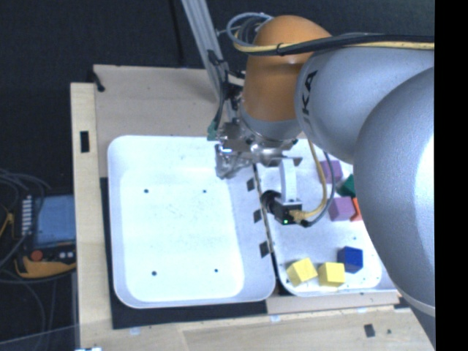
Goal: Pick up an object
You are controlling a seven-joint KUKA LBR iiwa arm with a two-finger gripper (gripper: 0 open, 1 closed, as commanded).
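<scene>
In the camera view, the grey arm (380, 123) fills the right side and reaches leftward, its orange band (281, 57) high in the middle; below the band the wrist narrows to the gripper (232, 161), which hangs over the upper right corner of the left bin (175, 225), close to the ridge where the two bins meet; whether the pincer is spread or pressed together I cannot tell, since it is seen from above and its own housing blurs into the white rim; a cable loops from the wrist down to a small black fitting (281, 209) over the inner edge of the right bin (329, 289); the loose objects all lie in that right bin, well apart from the gripper; a yellow block (301, 271) and a second yellow block (333, 273) sit just beside each other near the bin's lower rim, with a blue cube (352, 258) close to their upper right; higher up, partly hidden by the arm, a purple block (330, 170) and a second purple block (341, 208) show, with a green piece (346, 186) between them and an orange piece (356, 209) at the arm's edge; both bins rest on the pale wooden bench (146, 101); to the left of the bench a blue device (55, 221) sits among dark cables.
</scene>
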